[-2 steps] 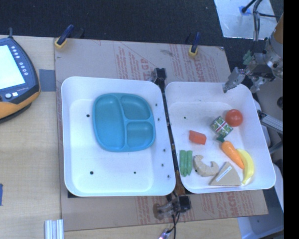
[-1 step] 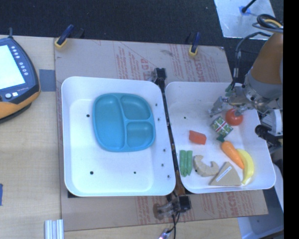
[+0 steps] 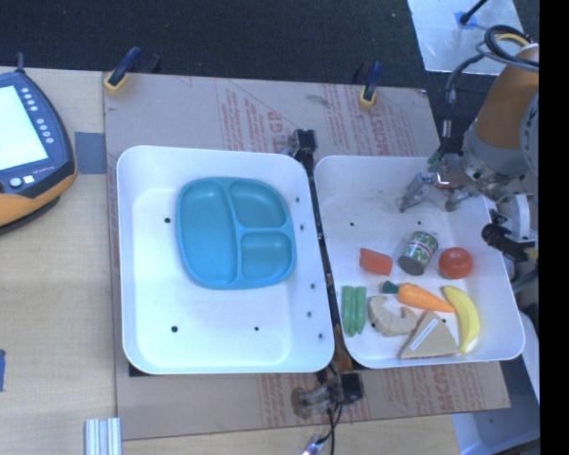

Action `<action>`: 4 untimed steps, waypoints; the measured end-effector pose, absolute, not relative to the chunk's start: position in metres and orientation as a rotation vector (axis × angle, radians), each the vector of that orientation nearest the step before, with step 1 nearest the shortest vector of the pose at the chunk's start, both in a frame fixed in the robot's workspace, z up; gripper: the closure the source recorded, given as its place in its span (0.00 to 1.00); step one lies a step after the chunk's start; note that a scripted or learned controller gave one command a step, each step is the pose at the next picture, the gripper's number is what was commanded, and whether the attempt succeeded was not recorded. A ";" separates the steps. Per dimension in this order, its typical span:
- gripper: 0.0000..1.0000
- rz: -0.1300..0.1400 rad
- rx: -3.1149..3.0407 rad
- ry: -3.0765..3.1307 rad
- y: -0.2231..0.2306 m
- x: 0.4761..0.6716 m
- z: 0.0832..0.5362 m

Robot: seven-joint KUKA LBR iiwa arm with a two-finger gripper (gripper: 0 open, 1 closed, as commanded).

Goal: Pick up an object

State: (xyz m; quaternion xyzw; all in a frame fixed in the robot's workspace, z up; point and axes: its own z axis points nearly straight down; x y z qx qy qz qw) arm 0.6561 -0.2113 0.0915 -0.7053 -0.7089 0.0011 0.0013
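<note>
The right bin (image 3: 360, 183) holds several toy foods along its front half: a small can (image 3: 418, 252), a red tomato (image 3: 455, 263), a red block (image 3: 376, 261), a carrot (image 3: 421, 297), a banana (image 3: 465, 316), green beans (image 3: 354, 309), a tan bread piece (image 3: 391, 318) and a sandwich wedge (image 3: 434, 337). My gripper (image 3: 434, 192) hangs over the back right part of this bin, its fingers spread open with nothing between them. It stands a little behind the can, apart from it.
The left bin (image 3: 142, 282) carries a blue divided plate (image 3: 237, 231). An orange-rimmed tablet pendant (image 3: 19, 154) lies at the far left of the bench. Clamps (image 3: 121, 69) hold the cardboard sheet at the back. The arm's body (image 3: 503, 112) fills the right edge.
</note>
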 end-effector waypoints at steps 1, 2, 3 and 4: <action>0.00 0.006 -2.212 -2.226 -0.179 0.644 0.092; 0.00 0.007 -2.211 -2.227 -0.136 0.617 0.092; 0.00 0.006 -2.213 -2.225 -0.117 0.532 0.091; 1.00 0.008 -2.209 -2.230 -0.119 0.532 0.102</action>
